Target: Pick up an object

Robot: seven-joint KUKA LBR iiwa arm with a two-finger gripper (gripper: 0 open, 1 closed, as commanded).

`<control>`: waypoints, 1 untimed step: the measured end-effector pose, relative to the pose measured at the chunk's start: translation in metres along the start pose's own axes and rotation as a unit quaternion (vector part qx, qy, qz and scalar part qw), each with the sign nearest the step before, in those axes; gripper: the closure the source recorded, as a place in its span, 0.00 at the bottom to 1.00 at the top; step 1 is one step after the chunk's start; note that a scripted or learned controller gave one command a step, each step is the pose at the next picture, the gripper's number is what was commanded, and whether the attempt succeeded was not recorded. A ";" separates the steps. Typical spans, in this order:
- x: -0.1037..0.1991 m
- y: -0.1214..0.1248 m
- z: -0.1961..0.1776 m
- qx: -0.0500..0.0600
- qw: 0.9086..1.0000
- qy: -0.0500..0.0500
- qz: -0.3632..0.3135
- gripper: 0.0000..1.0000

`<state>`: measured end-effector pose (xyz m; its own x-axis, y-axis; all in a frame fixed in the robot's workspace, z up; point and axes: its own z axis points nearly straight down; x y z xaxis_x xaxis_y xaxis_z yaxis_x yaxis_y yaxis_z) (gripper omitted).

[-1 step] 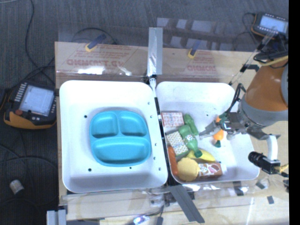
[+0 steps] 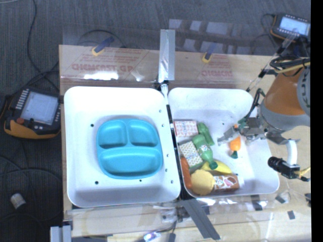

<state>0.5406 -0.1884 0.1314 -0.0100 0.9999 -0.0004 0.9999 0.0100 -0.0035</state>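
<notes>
gripper [image 2: 241, 133] is seen low in right bin [image 2: 262, 183] | fingers spread, nothing held | orange toy [image 2: 234, 144] lies just beside the tips, apart from pile, judged easiest pick

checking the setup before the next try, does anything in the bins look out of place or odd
Mostly no. The toy food is heaped against the left wall of the right bin, with a green bottle lying tilted over the cartons. A small orange piece sits apart beside the gripper. The blue tray lies flat.
</notes>
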 end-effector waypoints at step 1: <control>-0.021 0.019 0.035 -0.003 1.000 0.003 0.017 0.00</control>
<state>0.5598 -0.2088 0.0964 0.0246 0.9997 0.0063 0.9997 -0.0246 0.0027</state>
